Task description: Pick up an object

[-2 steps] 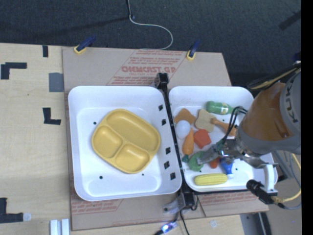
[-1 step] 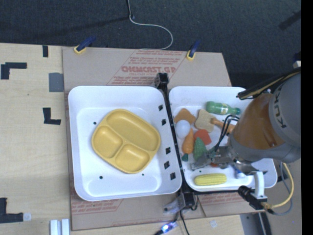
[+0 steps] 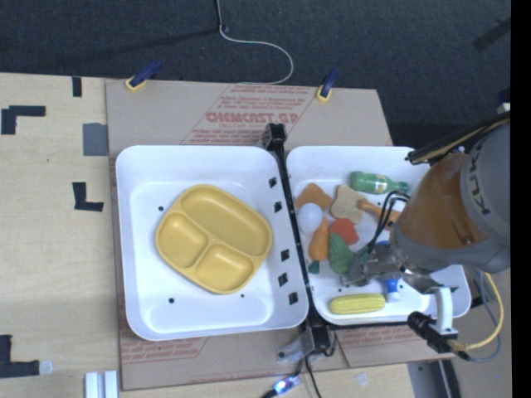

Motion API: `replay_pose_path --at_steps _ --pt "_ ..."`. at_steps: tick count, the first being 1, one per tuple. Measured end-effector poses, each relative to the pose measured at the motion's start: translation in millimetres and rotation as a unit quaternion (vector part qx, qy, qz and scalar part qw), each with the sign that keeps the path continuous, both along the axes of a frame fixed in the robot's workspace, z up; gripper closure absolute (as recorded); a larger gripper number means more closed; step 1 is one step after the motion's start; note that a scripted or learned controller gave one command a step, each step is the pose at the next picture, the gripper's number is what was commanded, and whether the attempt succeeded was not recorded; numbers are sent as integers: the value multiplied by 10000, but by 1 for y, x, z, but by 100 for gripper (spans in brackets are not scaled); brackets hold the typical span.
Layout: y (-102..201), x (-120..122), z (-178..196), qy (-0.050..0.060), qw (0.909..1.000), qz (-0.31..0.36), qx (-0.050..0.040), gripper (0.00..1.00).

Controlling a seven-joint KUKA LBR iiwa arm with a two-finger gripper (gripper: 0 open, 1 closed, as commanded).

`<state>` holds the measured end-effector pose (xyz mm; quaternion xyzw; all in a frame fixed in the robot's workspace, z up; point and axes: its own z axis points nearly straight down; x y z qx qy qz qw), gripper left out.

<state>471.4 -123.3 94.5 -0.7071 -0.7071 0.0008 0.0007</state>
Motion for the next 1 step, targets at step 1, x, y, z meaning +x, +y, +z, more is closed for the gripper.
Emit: replay_pose_path --at_steps 1 --pt "-1 -1 62 -21 10000 7 0 100"
